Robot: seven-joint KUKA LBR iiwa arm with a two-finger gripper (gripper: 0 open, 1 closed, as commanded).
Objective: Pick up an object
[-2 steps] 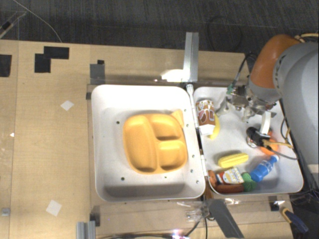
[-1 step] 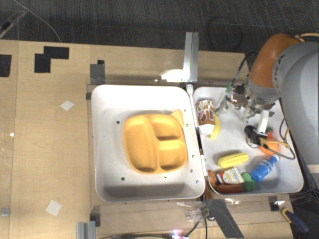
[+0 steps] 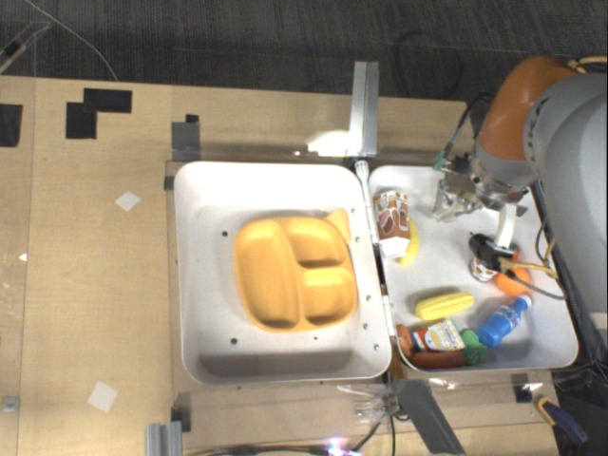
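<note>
- Camera view: the grey arm comes in from the right, its orange band over the far right corner of the right bin
- The gripper points down over the far part of that bin, above bare white floor and close to the far wall; from this slant I cannot tell how far it is open, or whether it has hold of anything
- Nearest to it among the things I could pick is a white and brown packet, lying against the bin's left wall, to the left of the gripper and apart from it
- A yellow banana-like piece lies just beside the packet on its near right side, touching or almost touching it
- A yellow corn cob lies across the middle of the bin floor, on its own
- A blue bottle lies on its side, tilted, to the right of the cob
- A small orange piece sits near the right wall, beyond the bottle
- In the near left corner a red sausage lies along the near wall, with a labelled sachet on or against it and a green lump at its right end
- The left bin holds a yellow divided tray in its middle, well apart from the gripper
</note>
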